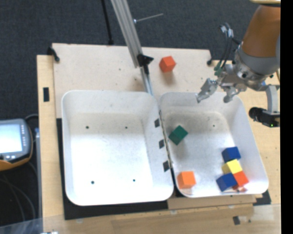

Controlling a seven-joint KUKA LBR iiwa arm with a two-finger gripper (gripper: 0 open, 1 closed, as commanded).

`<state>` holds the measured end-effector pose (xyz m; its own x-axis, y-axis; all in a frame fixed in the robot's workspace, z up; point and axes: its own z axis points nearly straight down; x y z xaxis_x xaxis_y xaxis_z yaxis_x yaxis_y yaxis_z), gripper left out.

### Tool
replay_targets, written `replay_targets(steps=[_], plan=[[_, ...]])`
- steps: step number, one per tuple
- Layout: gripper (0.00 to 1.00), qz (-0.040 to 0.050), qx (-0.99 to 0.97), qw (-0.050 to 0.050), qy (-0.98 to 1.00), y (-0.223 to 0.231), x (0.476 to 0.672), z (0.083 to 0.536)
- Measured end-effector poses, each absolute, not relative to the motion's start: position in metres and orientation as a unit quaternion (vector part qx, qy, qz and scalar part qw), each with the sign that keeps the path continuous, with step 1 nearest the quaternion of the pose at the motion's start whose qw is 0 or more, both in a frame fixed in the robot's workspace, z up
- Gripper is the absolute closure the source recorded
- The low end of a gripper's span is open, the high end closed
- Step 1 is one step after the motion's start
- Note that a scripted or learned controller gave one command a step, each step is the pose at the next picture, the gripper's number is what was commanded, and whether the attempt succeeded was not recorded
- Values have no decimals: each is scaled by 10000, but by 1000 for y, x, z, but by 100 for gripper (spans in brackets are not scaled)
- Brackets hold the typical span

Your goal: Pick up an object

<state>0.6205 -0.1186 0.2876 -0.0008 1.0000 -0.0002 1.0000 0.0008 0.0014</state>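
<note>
Small orange cube (186,179) sits at the right bin's (249,126) near edge; tool (216,92), fingers spread and empty, hovers over the far rim. Better to descend squarely onto the isolated green cube (177,134).

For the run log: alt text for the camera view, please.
The gripper hangs open above the far edge of the right bin, holding nothing. That bin holds a green block, an orange block and a cluster of blue, yellow and red blocks; another orange block sits on the bench.
</note>
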Motion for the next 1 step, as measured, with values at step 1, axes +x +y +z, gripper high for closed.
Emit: replay_targets(steps=[1], plan=[[0,5,7069,6,7073,-119,621,288]])
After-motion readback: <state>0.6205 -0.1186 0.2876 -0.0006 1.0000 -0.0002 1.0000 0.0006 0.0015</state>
